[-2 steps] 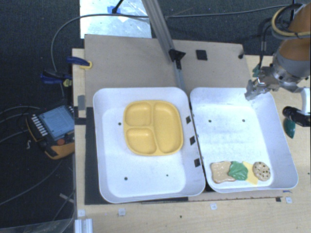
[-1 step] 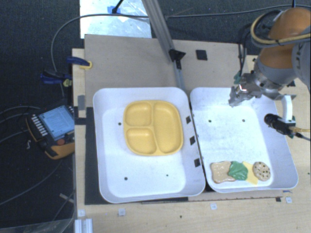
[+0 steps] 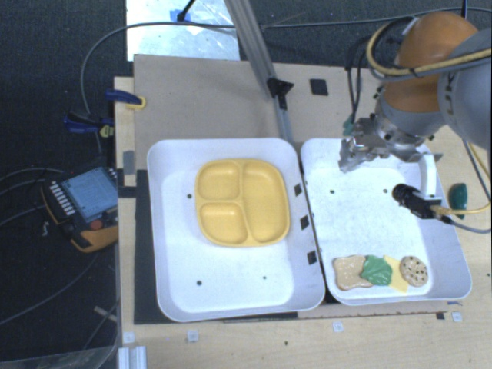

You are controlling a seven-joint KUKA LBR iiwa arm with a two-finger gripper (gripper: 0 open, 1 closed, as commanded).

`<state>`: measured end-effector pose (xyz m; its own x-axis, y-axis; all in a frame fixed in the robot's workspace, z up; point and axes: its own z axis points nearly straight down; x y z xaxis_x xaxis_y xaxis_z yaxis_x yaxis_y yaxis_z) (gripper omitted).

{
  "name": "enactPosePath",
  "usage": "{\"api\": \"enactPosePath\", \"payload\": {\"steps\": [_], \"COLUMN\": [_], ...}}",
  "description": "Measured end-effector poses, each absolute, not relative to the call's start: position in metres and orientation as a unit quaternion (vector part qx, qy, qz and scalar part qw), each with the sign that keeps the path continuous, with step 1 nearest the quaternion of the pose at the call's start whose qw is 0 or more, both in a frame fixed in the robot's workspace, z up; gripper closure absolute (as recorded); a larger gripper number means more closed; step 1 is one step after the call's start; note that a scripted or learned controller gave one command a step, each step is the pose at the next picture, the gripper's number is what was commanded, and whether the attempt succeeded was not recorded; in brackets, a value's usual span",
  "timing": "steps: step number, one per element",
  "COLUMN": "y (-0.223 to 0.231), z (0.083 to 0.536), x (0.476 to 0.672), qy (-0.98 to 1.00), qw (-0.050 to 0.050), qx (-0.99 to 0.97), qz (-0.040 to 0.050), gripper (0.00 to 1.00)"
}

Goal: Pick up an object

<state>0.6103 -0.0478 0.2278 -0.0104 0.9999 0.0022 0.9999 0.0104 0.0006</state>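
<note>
Along the front edge of the right bin (image 3: 369,214) lie several small toy foods: a tan toast slice (image 3: 350,271), a green leaf piece (image 3: 377,269), a yellow cheese piece (image 3: 397,281) and a speckled cookie (image 3: 413,270). They touch or overlap in a row. A yellow divided plate (image 3: 242,202) sits in the left bin (image 3: 165,229). My gripper (image 3: 354,156) hangs over the back left part of the right bin, well away from the foods. The grey and orange arm behind it covers the bin's back right corner.
A black cylinder with a yellow cable (image 3: 411,198) hangs from the arm over the right bin's right side. A slanted metal pole (image 3: 254,37) ends just behind the bins. A handheld controller (image 3: 84,202) and cables lie on the floor at left.
</note>
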Motion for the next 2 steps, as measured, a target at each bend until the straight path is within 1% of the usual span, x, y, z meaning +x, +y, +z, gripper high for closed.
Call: {"api": "enactPosePath", "payload": {"steps": [1,2], "y": [0.011,0.053], "z": [0.224,0.231], "x": [0.586,0.565], "qy": [-0.711,-0.711], "qw": [0.001,0.001], "qx": [-0.703,-0.704], "qz": [-0.0006,-0.0005], "gripper": [1.0,1.0]}}
